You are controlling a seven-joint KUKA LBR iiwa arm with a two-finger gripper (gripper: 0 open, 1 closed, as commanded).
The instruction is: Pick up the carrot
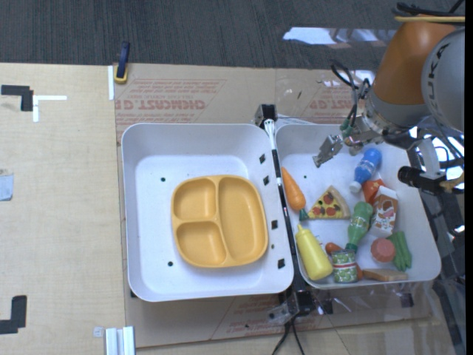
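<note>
The arm [414, 65] reaches in from the right over the far end of the right bin [425, 268]. The left bin [140, 213] holds a yellow divided plate [219, 220]. The gripper [334, 148] hangs above the bin floor with its fingers spread a little, nothing between them and nothing touched. The carrot [293, 188] lies against the right bin's left wall, near the gripper and just beside a pizza slice [329, 205].
</note>
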